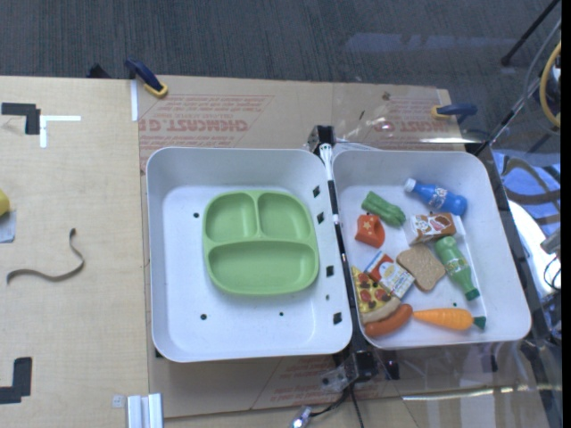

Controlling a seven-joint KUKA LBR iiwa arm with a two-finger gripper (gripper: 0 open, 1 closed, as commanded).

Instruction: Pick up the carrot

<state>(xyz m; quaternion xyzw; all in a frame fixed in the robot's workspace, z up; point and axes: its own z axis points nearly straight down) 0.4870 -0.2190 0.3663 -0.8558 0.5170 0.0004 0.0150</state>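
Carrot [445, 318] is lying at the lower right of the right bin [508, 266], sitting among a sausage [387, 321], pizza slice [373, 294], bread [422, 267] and bottles. The left bin [169, 266] is holding a green divided plate [261, 242]. Mirrored red print on the cardboard [205, 119] is unreadable.

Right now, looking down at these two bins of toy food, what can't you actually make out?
- Print on the small carton and snack box: too small to read in the camera view.
- Slice of pizza: partly covered by the snack box and the sausage.
- Carrot: its green end sits against the bin wall; whether they touch is unclear.
- Gear beyond the right bin: blurred, cut by the edge.
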